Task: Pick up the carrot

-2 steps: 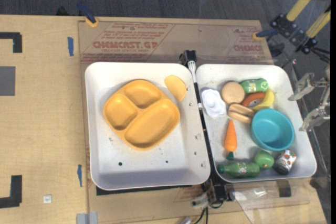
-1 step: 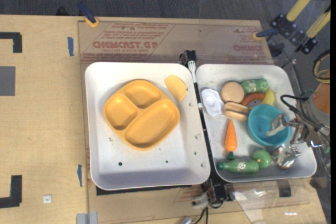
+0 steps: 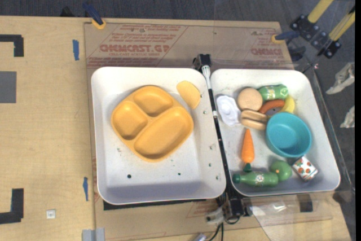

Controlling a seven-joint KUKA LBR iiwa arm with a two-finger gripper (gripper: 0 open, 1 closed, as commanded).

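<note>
Carrot point(image 3: 247, 147) lay wedged between bowl point(image 3: 288, 134) and cucumber point(image 3: 257, 179); a grab risked snagging neighbours. Gripper state: couldn't tell.

One fixed camera looks down aslant on both bins point(image 3: 101, 138).

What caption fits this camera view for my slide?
Carrot waits in the right bin beside a blue bowl; a yellow plate fills the left bin.

Teal bowl point(image 3: 288, 134) covers part of the yellow piece point(image 3: 289, 104) and orange-brown piece point(image 3: 273, 106) behind it (can't ID either). Small carton point(image 3: 305, 167) print too small to read.
</note>
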